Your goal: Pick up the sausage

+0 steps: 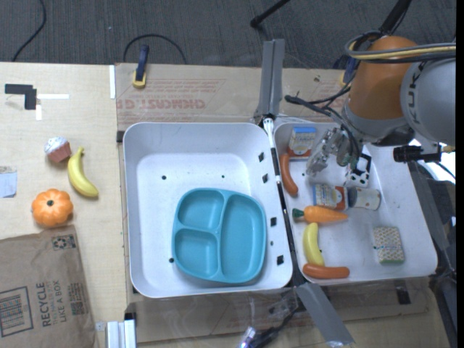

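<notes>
Two sausage-like pieces lie in the right bin (417, 216). One reddish-orange sausage (288, 174) stretches along the bin's left wall. A second sausage (326, 271) rests at the bin's near edge, just below a yellow banana (312, 243). My gripper (326, 154) hangs over the upper middle of this bin, right of the first sausage and apart from it. Nothing shows in its grasp. The grey arm with its orange band (384, 75) comes in from the upper right.
In the right bin there are also a carrot (324, 214), a sponge (388, 244), a blue-topped box (303, 138), a small packet (330, 194) and a white bottle (365, 198). The left bin (145, 194) holds a blue divided plate (220, 234). On the bench at the left lie a banana (81, 174), a small pumpkin (52, 207) and a cupcake (56, 149).
</notes>
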You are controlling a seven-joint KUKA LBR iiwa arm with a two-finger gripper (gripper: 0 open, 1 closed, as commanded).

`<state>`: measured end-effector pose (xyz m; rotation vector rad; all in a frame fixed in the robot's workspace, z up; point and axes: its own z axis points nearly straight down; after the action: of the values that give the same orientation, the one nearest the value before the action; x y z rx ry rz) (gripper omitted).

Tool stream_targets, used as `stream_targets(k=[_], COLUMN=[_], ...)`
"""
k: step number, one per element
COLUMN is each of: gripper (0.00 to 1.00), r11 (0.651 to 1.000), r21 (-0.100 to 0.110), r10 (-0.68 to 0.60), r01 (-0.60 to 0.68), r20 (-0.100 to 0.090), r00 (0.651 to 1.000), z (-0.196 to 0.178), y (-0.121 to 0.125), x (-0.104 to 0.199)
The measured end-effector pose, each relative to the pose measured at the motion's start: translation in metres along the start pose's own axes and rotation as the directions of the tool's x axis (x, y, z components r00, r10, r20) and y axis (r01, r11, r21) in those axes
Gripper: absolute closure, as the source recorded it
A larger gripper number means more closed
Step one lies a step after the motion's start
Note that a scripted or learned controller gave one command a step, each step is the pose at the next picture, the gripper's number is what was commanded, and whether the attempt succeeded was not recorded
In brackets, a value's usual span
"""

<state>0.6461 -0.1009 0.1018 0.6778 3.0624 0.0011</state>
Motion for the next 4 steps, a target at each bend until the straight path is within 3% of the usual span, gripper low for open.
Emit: stream_targets(k=[1,2,3,4], gripper=[1.0,1.0,0.0,0.0], r11=[0.999,0.835,0.836,0.816], r21=[0.001,0.007,0.008,0.008], r10=[0.033,0.55,0.549,0.578], r01=[-0.033,-0.55,-0.549,-0.578], r20=[-0.003,-0.003,-0.003,-0.003], r00=[0.999,0.835,0.836,0.816], z=[-0.128,-0.089,-0.089,-0.088], y=[0.051,0.075,0.075,0.014], x=[0.059,0.055,0.055,0.063])
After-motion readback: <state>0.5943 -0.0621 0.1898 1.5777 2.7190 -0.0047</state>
